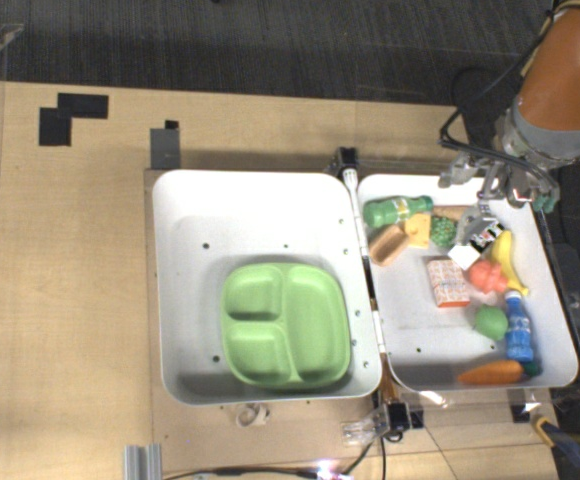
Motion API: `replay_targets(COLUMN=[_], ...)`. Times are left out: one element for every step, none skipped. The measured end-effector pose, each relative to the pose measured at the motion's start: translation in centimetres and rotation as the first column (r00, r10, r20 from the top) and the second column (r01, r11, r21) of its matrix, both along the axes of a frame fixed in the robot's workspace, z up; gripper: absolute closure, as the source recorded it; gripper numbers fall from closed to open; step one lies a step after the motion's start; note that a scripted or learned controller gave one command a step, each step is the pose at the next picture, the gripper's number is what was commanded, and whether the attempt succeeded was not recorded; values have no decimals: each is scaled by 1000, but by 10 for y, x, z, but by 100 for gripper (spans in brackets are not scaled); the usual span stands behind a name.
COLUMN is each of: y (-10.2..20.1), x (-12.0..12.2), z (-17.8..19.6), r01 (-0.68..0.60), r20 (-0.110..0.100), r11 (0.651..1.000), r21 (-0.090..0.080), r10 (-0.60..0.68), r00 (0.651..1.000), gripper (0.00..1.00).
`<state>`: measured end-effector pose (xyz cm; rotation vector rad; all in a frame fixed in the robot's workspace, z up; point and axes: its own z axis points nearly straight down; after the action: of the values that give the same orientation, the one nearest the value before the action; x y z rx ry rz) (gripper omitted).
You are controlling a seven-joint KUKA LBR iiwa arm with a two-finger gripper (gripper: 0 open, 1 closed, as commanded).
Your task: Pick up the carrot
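Carrot: the orange carrot (490, 373) lies lengthwise along the near wall of the right bin (410, 353), at its near-right corner, resting flat on the floor with nothing gripping it.
Arm: the grey arm with its orange band (568, 63) comes in from the upper right and hangs over the far-right corner of the right bin.
Gripper: the gripper (487, 208) sits above the far end of the right bin, well apart from the carrot; whether it is released or clenched cannot be told from here.
Near the carrot: a blue bottle (519, 330) stands just beside it toward the far side, with a green round fruit, perhaps a lime (489, 321), to the bottle's left.
Middle of the right bin: a small red-and-white box (447, 281), a red-pink toy (486, 277) and a yellow banana (509, 258) lie close together.
Far end of the right bin: a green bottle (398, 210) lies on its side, next to a tan bread-like piece (390, 244) and a yellow-green item (430, 230).
Left bin: the left bin (185, 228) holds a green divided tray (286, 320) in its near half.
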<state>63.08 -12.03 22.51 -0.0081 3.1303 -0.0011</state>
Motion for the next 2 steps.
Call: replay_targets(y=[-60, -37], x=[-78, -117], z=[-15, -54], r01=[-240, -503], r20=[-3, -5], r11=[971, 864], r21=[-3, -3], r10=[240, 503], r00=[971, 864], gripper=[0, 0])
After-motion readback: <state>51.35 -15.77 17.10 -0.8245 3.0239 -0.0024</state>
